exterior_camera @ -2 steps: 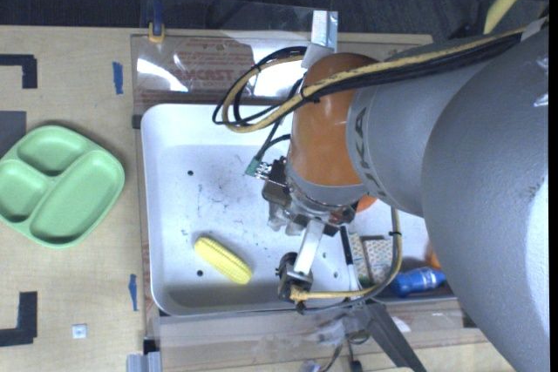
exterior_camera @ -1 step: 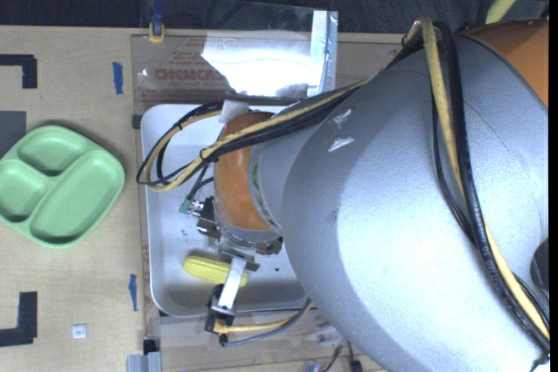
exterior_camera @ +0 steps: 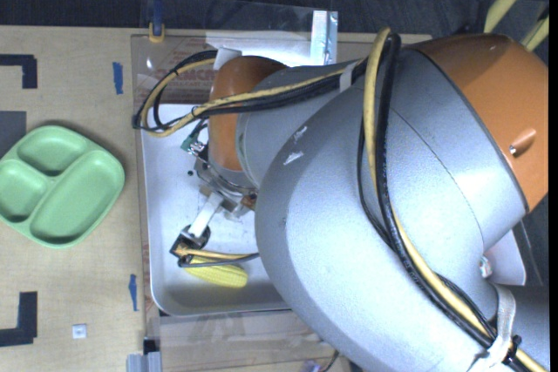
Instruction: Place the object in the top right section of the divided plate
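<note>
A pale green divided plate (exterior_camera: 115, 163) with three sections lies on the wooden bench at the left, outside the bin. My gripper (exterior_camera: 220, 187) hangs low inside the white bin (exterior_camera: 157, 274), under the orange band and the grey wrist, which cover most of it from above. A small yellow oblong object (exterior_camera: 218, 275) lies on the bin floor close to the near wall, just below and in front of the gripper. The view shows nothing held. The gripper is well to the right of the plate, with the bin's left wall between them.
The big grey arm (exterior_camera: 392, 213) covers the bin's right half and everything further right. A clear panel (exterior_camera: 261, 20) stands at the bin's far edge. Black corner marks (exterior_camera: 24, 70) and blue tape bits (exterior_camera: 117, 76) lie flat on the bench around the plate.
</note>
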You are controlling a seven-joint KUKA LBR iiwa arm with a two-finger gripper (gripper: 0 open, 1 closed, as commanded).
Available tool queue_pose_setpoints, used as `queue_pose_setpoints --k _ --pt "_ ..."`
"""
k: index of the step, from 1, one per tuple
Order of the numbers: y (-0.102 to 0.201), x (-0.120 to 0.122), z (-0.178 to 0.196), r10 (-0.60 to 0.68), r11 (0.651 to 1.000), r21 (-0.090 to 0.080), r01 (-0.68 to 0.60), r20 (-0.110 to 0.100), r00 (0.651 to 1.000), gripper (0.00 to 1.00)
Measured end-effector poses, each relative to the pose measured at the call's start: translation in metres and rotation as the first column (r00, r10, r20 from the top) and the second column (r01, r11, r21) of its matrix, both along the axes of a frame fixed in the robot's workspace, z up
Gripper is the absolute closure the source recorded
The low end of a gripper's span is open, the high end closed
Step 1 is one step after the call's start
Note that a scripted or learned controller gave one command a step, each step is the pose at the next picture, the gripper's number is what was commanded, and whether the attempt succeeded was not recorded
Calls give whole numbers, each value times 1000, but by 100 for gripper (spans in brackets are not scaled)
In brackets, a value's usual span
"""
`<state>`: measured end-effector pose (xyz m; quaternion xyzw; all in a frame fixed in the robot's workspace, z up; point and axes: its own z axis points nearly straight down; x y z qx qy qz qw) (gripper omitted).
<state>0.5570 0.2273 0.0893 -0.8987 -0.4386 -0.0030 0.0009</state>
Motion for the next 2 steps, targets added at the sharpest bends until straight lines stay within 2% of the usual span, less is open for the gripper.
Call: queue_pose_setpoints --k 1,2 --pt "0 0 1 -162 987 3 161 3 987 100" --pt "1 0 10 -157 988 2 157 1 988 100"
